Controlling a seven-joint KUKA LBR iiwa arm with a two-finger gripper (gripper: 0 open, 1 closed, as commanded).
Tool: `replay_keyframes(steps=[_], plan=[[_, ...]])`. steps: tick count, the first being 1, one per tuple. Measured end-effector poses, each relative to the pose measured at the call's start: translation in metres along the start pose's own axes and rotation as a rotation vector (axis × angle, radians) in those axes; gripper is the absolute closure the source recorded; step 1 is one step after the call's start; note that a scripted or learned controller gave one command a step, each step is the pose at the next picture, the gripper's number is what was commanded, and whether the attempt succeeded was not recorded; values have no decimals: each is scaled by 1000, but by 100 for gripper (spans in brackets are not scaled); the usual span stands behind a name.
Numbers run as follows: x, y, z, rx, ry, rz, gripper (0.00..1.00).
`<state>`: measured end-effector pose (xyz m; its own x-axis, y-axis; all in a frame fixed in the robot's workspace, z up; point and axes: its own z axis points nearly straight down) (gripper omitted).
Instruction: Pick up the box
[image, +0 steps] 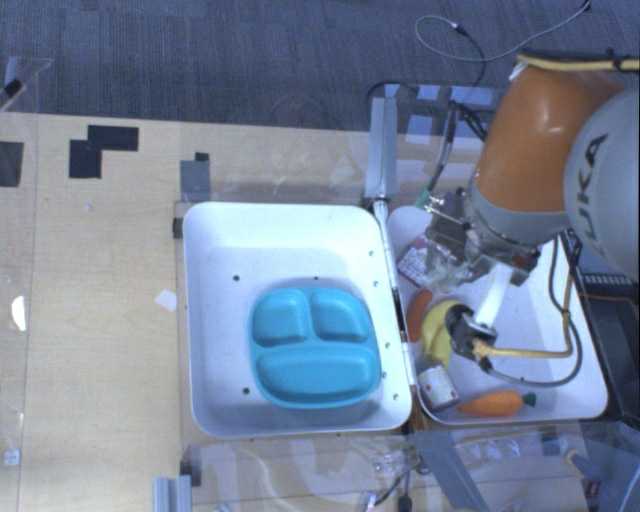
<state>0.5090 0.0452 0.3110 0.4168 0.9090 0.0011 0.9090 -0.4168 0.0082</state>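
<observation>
- Camera view: a thick grey arm (560, 140) with a smooth orange band reaches in from the right, over the right of two shallow white plastic bins.
- Its gripper (447, 262) points down into the right bin (590, 395); whether it is open or closed cannot be told.
- The box (413, 262) is small and flat, with pink and white print; it lies just left of the gripper tip, against the bin's left wall, partly hidden.
- Just below the gripper lie a curved yellow banana (437, 330), a round red-orange fruit (419, 312), a small can (436, 386) and an orange carrot (492, 403).
- Well to the left, the left bin (215, 300) holds a glossy blue tray (314, 345) with three compartments.
- The bins sit on a pale wooden bench (90, 320); dark carpet (220, 60) lies beyond.
</observation>
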Motion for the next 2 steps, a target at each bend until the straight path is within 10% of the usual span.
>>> replay_keyframes(steps=[2], plan=[[-4, -21, 8, 5, 0, 229, 100]])
